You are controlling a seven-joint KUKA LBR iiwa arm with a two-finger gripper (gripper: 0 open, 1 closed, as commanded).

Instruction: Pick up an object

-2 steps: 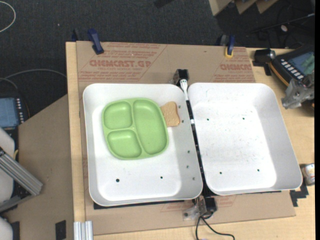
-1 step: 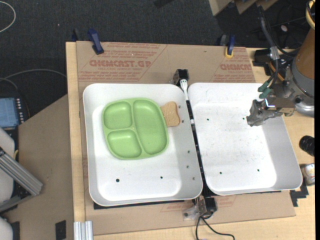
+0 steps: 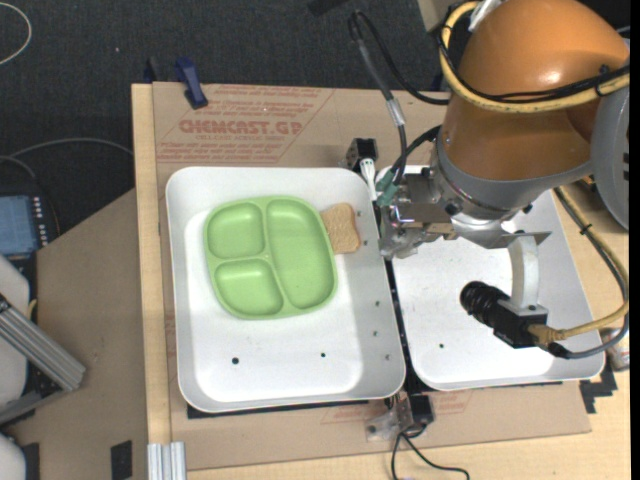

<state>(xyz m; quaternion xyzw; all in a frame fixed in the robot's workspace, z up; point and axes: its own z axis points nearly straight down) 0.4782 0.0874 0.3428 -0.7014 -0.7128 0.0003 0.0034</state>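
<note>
Camera view: the left bin [image 3: 200,368] holds a green divided tray [image 3: 268,256] in its upper half, with a tan sponge [image 3: 342,228] touching the tray's right edge, near the bin's right wall. The gripper [image 3: 400,223] sits over the seam between the bins, just beside the sponge — its state cannot be told from here. The right bin [image 3: 450,358] lies mostly under the arm [image 3: 530,88].

Risk: the sponge lies wedged between tray and wall — a descent could strike either, or nudge the tray.

Surface: cardboard-covered bench [image 3: 250,118]. Surroundings: dark carpet, loose cables.
</note>
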